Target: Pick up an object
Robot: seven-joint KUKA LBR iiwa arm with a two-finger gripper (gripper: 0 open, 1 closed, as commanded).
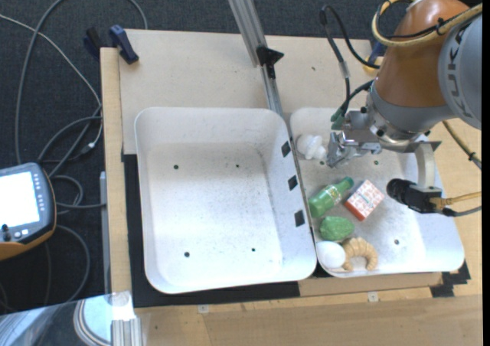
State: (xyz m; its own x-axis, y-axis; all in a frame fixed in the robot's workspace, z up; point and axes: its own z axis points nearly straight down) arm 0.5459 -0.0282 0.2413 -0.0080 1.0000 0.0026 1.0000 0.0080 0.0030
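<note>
The right bin [429,249] holds several small objects. A white crumpled object [309,145] lies at its far left, close to the divider. Nearer the front lie a green bottle [330,194], a red and white box [364,200], a green lump [337,227], a white egg [331,254] and a tan croissant [361,253]. My gripper [339,151] hangs over the back of the right bin, just right of the white object and above the green bottle. Nothing shows in its grasp.
The left bin [153,184] sits beside the right one. A metal pole [245,15] slants down to the bins' divider. A black part [409,194] of the arm hangs over the right bin's right side. Cables trail behind the arm.
</note>
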